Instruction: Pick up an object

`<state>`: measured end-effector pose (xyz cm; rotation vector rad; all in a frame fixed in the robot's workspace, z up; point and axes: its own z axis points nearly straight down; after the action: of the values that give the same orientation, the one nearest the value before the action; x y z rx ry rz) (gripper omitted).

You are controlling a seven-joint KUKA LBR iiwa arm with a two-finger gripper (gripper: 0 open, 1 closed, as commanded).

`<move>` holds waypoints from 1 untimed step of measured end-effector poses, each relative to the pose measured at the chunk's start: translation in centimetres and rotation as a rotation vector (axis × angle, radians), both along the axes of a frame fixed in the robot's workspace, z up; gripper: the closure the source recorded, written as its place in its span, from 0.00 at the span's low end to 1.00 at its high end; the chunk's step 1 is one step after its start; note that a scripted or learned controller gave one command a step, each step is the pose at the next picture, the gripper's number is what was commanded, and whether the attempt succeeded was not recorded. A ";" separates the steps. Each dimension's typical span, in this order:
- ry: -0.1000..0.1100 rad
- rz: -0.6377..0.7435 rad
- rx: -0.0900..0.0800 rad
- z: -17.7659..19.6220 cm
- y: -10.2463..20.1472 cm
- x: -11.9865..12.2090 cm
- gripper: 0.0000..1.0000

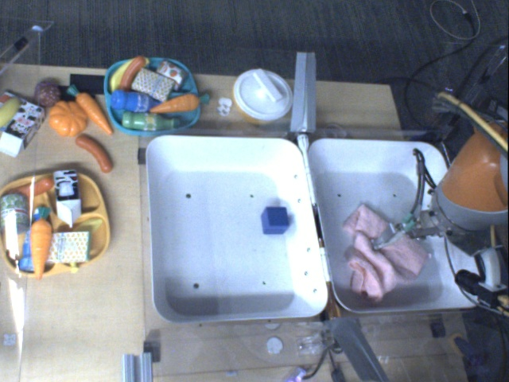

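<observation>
A crumpled pink cloth [374, 259] lies in the right bin [358, 161], toward its front. A small blue cube [275, 219] sits alone near the middle of the left bin [199, 173], closer to its right wall. My gripper [392, 235] reaches in from the right and is down at the pink cloth's upper right part, touching or just above it. The grey wrist with its orange band [477, 177] hangs over the right bin's right edge. The cloth's folds hide what lies under the gripper tip.
A divider rail [312, 213] separates the two bins. On the bench to the left are a yellow tray of toy food [56, 225], a blue bowl of toy food [151, 95], loose toy vegetables [79, 118] and a white lidded container [263, 94]. Cables trail at the right.
</observation>
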<state>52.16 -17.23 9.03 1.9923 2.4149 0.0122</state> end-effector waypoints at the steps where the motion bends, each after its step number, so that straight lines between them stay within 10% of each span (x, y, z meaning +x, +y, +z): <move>1: -0.002 0.049 -0.001 0.0 4.2 1.5 0.00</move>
<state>53.63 -13.07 9.01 1.9318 2.4613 0.0131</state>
